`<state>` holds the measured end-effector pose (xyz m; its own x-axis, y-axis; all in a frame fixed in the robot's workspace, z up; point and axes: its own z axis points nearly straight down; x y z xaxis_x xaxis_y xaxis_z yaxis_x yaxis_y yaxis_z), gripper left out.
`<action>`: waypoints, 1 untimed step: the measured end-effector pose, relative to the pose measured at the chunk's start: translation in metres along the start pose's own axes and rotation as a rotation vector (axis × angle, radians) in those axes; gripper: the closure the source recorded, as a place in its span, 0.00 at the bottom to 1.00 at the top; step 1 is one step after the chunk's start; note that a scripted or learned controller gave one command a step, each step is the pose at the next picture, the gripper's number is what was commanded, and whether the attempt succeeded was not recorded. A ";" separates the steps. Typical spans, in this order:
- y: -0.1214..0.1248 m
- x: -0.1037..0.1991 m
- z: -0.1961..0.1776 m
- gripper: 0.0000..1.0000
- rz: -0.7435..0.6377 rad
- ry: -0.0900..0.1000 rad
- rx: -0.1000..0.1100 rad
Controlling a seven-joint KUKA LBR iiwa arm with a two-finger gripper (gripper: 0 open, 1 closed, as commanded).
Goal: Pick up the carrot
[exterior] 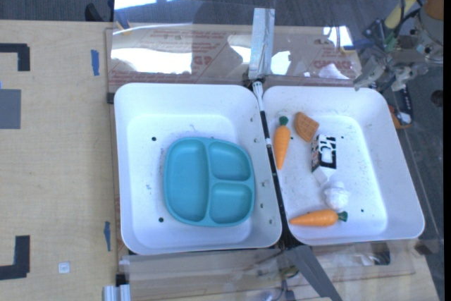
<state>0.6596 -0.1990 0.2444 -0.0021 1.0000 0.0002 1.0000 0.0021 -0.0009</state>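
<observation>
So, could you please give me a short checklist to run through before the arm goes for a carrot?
1. Target settled: not ok. Two carrots lie in the right bin, the upper carrot by the bin's left wall and the lower carrot near its front.
2. Upper carrot clearance: not ok; it lies close to the wall and beside the brown piece.
3. Lower carrot clearance: not ok; the white lump sits close above it.
4. Gripper position: ok; it is outside the bin, past its far right corner.
5. Finger state: cannot tell.
6. Left bin: ok; the teal divided plate is away from both carrots.
</observation>
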 end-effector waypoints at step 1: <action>0.010 0.052 0.141 0.00 -0.063 -0.002 -0.008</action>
<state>0.6693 -0.1465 0.1030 -0.0647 0.9979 -0.0020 0.9979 0.0647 0.0071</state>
